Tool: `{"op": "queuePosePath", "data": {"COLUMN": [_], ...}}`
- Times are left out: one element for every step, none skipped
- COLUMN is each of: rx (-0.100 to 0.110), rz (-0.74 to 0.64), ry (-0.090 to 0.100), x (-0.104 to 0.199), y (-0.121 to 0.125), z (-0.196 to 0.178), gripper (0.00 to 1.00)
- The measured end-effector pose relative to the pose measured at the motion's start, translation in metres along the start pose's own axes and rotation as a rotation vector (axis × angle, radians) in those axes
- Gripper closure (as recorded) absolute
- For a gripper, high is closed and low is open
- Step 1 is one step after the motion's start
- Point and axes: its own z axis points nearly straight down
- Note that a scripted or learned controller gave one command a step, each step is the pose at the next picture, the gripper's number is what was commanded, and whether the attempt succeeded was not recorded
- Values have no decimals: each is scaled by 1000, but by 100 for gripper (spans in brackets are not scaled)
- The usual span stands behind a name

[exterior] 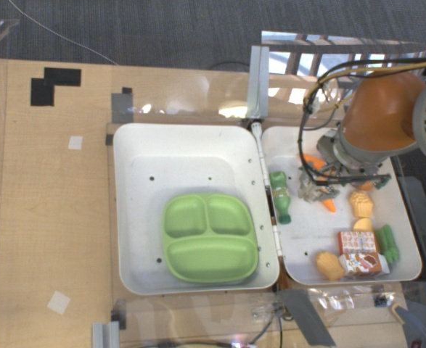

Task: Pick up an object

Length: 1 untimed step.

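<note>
My gripper [318,189] hangs low over the upper middle of the right bin [297,246], under the arm's orange band [382,113]. An orange carrot-like piece [313,162] lies just above it and a smaller orange piece [331,206] just below and to its right. A green bottle [279,195] lies to its left by the bin's left wall. A yellow ridged item [361,204] sits to its right. Whether anything is between the fingers is hidden by the wrist.
At the right bin's front lie a red and white carton [360,254], a green item [387,243] and a yellow-orange lump [329,265]. The left bin [136,158] holds a green divided plate [210,237]. Cables [321,85] loop above the wrist.
</note>
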Motion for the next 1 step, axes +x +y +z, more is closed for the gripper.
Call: {"op": "queuePosePath", "data": {"rx": [-5], "rz": [1], "ry": [11], "x": [-59], "y": [-42], "z": [-116], "gripper": [100]}}
